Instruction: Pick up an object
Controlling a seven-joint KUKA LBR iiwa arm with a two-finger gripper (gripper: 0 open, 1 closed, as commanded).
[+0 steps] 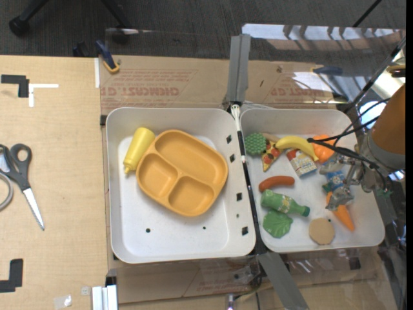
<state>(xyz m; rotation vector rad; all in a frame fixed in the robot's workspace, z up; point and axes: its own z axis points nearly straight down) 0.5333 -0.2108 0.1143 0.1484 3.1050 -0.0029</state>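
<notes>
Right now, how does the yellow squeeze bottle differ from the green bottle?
The yellow plastic squeeze bottle lies in the left white bin, touching the orange divided tray; the green plastic bottle lies in the right white bin among other toys. The yellow one looks larger and points up-right; the green one points right and bears a label. Both lie on their sides.

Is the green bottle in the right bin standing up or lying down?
Lying down. The green bottle rests on its side on the right bin floor, neck pointing toward the view's right.
</notes>
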